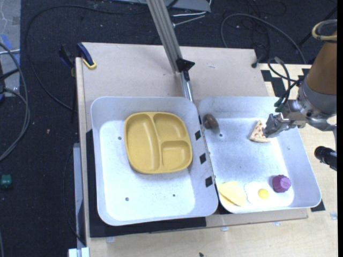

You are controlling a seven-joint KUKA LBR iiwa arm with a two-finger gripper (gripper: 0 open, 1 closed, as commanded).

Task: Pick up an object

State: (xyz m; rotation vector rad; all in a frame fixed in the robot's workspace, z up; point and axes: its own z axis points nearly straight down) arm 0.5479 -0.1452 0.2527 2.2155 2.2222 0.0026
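Right beside the pincer (273, 126), touching its left side, lies the pizza slice (259, 132). I cannot tell the pincer's state. This looks like the grabbing step; next comes squeezing and lifting.

We see the arm (321, 74) reaching in from the right, its orange band above a grey wrist. The wrist bends down and leftward, carrying the gripper (274, 125) low at the far right side. We cannot make out how its dark tip is set.
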